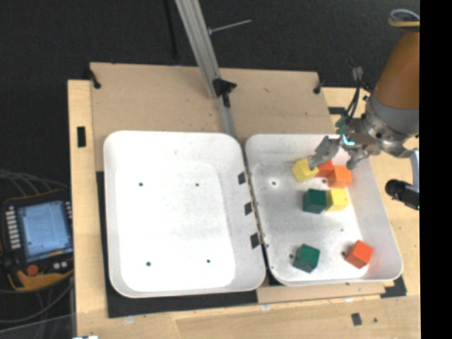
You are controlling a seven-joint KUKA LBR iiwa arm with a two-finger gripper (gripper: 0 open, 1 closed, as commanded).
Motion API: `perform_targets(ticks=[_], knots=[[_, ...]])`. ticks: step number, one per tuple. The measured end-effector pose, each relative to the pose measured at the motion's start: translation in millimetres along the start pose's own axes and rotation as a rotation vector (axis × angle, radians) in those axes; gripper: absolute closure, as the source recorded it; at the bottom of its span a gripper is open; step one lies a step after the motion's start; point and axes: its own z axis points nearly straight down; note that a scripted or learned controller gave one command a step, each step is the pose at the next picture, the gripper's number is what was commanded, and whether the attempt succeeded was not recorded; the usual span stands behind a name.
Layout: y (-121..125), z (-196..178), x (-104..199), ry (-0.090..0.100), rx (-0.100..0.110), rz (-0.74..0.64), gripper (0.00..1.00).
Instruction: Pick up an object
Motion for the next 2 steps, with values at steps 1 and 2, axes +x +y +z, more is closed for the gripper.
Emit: perform_targets(ticks=[1,2], knots=[[1,-3,0,0.0,-0.005,0.0,0.0],[3,49,8,-0.002,0.0,0.0,0.0]])
